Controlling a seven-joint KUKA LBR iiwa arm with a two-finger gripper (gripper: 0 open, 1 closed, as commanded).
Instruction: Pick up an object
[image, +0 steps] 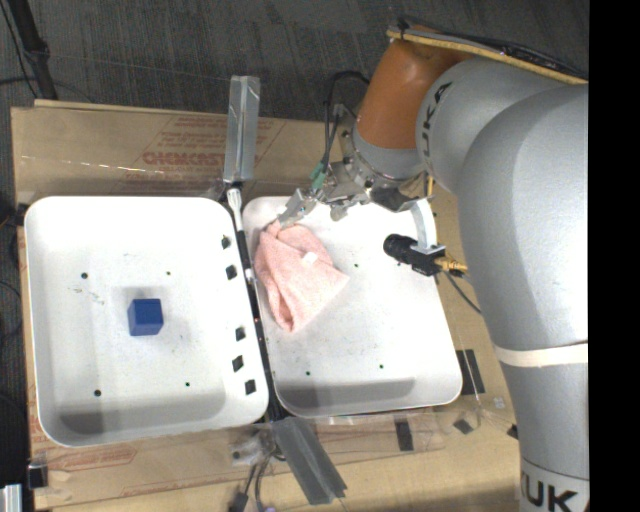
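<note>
The grey arm's two-finger tool sits at the far left corner of the right shallow white bin, its tips touching the upper edge of a crumpled pink cloth; whether the tool is open or closed on the cloth cannot be told. The cloth lies against that bin's left wall. A small blue cube rests in the left shallow white bin.
</note>
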